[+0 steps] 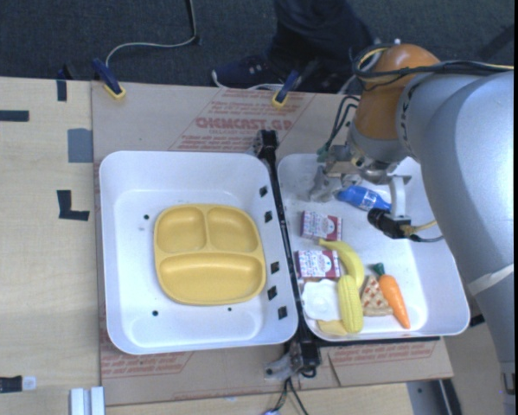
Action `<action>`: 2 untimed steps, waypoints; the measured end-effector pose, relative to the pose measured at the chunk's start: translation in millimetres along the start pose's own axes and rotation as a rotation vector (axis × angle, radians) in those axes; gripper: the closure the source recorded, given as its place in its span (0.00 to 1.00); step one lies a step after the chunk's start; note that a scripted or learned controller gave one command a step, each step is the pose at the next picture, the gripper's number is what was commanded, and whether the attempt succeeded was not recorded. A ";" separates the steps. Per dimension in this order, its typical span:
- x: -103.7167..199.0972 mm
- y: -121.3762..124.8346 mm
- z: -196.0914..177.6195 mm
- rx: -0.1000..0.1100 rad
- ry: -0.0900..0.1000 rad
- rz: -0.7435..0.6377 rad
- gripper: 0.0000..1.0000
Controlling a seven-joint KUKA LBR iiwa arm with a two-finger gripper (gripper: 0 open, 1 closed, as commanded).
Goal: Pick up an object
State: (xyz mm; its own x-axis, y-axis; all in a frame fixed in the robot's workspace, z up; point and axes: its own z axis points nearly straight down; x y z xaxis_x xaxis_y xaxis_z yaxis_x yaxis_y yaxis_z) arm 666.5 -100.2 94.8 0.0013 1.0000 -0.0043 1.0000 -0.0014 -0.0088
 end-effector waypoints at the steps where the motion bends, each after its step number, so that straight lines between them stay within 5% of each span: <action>1: 0.0 0.1 0.0 -0.001 0.000 0.000 0.00; 2: 2.3 2.0 9.6 -0.008 0.002 -0.002 0.00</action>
State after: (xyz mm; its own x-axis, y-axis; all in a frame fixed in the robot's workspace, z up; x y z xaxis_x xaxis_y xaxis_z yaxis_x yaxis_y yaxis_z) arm 668.3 -98.0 85.2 -0.0006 1.0000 -0.0025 1.0000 0.0006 -0.0003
